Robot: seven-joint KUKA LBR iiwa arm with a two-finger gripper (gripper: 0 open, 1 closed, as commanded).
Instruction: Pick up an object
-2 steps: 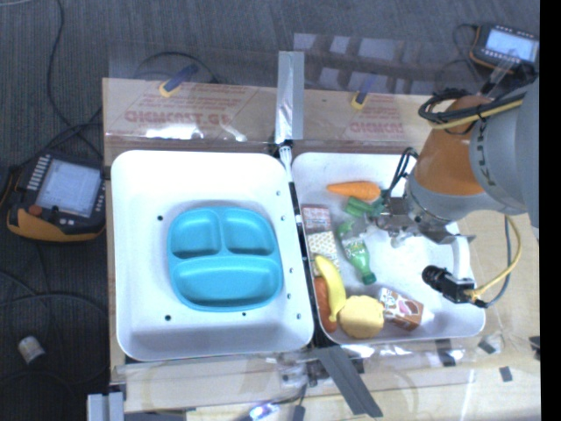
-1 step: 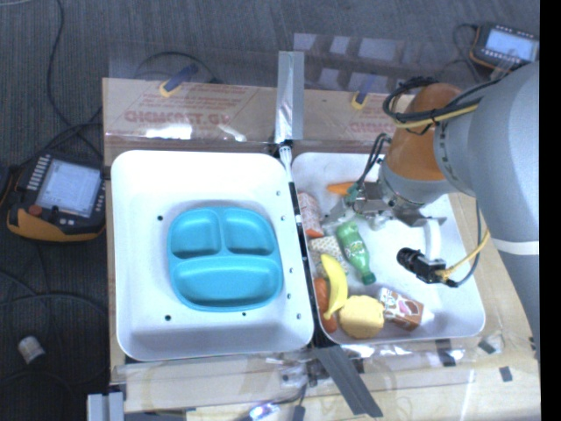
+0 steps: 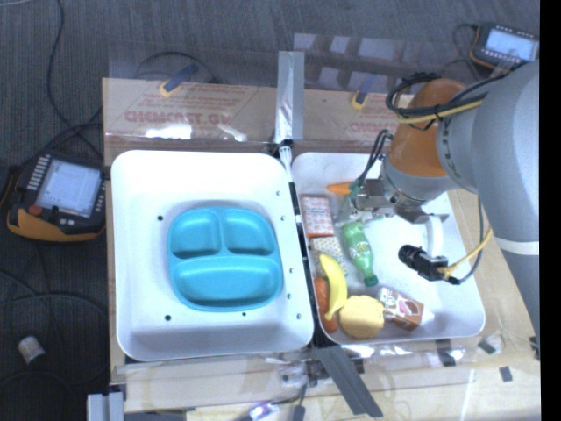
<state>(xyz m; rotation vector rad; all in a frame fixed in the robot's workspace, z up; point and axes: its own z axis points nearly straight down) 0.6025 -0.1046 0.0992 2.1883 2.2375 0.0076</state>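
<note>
My gripper (image 3: 358, 207) hangs low in the right bin (image 3: 465, 318) — grip state obscured, cannot tell. The green bottle (image 3: 358, 248) lies just below it (toward the near rim), long axis running near-to-far, slightly slanted.

Two bins side by side on the table (image 3: 131, 103). Left bin (image 3: 140, 235): a divided tray (image 3: 226, 257) at its centre. Right bin (image 3: 465, 305): bottle (image 3: 358, 248) near the middle, banana (image 3: 333, 274) to its left, carton (image 3: 401, 310) in front, packet (image 3: 316, 216) along the left wall.
</note>
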